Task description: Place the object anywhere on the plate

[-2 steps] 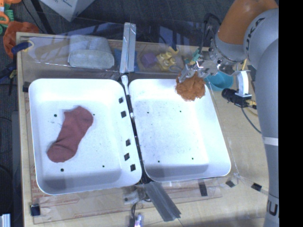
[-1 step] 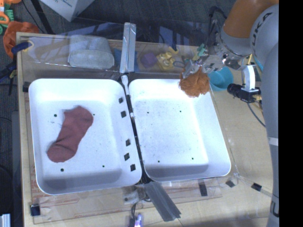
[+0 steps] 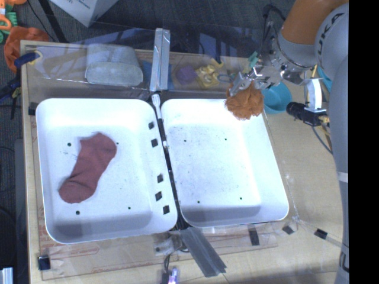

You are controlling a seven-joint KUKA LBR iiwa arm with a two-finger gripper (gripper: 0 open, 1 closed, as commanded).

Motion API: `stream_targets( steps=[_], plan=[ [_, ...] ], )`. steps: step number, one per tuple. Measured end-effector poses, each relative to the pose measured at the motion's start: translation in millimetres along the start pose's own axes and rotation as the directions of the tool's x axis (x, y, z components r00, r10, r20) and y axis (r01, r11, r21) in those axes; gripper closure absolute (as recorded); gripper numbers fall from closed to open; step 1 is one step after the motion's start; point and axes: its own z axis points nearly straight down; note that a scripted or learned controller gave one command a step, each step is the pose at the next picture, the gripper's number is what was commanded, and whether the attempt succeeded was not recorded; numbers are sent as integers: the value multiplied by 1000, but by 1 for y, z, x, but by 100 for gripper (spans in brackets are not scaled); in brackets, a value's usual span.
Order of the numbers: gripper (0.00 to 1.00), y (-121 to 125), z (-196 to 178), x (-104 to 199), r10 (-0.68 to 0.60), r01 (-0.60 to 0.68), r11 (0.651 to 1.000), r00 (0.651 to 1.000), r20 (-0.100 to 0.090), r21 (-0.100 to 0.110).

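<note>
Your end effector (image 3: 247,87) pinches the soft, light orange-brown plush (image 3: 244,103) by its top, over the right bin's (image 3: 225,164) far-right corner; expect sagging.

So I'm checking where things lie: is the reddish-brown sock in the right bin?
No, the reddish-brown sock lies on the floor of the left bin, across the divider from the right bin.
</note>
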Motion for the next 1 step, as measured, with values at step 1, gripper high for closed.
stream_targets(
  steps=[1],
  plan=[
    [100, -1, -42, -2, 35, -35, 999, 999, 0, -1]
  ],
)
